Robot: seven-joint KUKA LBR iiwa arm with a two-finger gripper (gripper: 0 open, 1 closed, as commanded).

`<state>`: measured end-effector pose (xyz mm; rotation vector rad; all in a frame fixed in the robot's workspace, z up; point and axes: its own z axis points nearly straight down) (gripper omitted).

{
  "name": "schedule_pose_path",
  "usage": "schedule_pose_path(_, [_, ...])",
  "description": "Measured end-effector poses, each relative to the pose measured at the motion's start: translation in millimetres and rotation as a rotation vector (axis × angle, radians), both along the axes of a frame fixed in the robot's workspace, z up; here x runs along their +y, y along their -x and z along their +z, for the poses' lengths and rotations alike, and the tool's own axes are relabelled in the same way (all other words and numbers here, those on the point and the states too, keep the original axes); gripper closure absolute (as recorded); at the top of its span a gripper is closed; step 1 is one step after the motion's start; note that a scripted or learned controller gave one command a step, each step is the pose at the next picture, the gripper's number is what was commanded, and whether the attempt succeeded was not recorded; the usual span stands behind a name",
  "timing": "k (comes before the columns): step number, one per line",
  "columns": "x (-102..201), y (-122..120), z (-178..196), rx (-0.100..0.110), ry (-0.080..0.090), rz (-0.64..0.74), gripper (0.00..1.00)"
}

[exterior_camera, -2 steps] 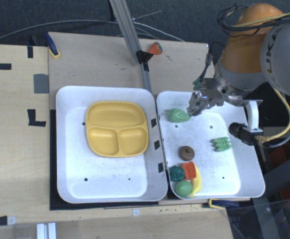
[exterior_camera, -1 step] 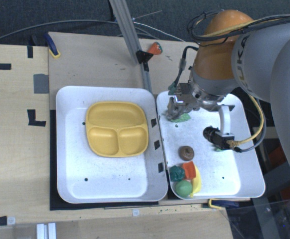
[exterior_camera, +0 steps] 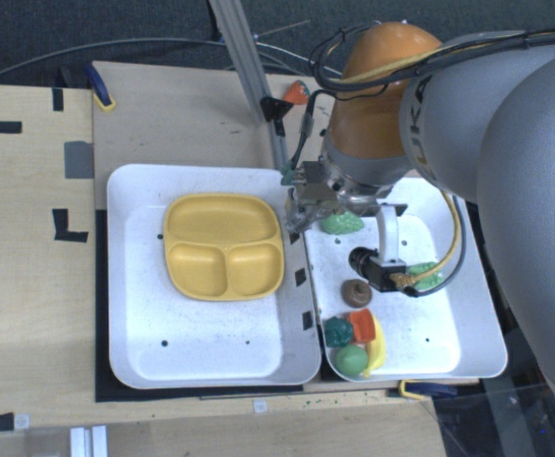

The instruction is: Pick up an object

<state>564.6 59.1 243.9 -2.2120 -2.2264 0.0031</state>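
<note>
1. Two shallow white bins sit side by side on the bench: the left bin (exterior_camera: 134, 350) and the right bin (exterior_camera: 467, 346), touching along their inner walls.
2. One yellow divided plate (exterior_camera: 225, 246) lies in the left bin, toward its upper right part, with three compartments facing up.
3. The grey arm (exterior_camera: 505, 131) reaches in from the right, with its orange band (exterior_camera: 386, 74) above the wrist, over the upper part of the right bin.
4. The gripper (exterior_camera: 301, 208) hangs at the dividing walls between the two bins, near the plate's right edge; whether it is open or closed cannot be told from this angle, and nothing is visibly held.
5. A pale green object (exterior_camera: 342, 223) lies in the right bin just beside the gripper, to its right.
6. A small brown round object (exterior_camera: 357, 293) rests lower in the right bin, near its left wall.
7. A cluster sits in the lower left corner of the right bin: a dark green piece (exterior_camera: 338, 331), an orange piece (exterior_camera: 363, 326), a light green ball (exterior_camera: 351, 358) and a yellow piece (exterior_camera: 376, 350), touching one another.
8. A black cable fitting (exterior_camera: 377, 269) hangs over the middle of the right bin.
</note>
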Motion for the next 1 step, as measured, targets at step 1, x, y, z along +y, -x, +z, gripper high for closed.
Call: schedule_pose_path(1, [40.0, -10.8, -11.8, -0.001, 0.001, -0.001, 1.0])
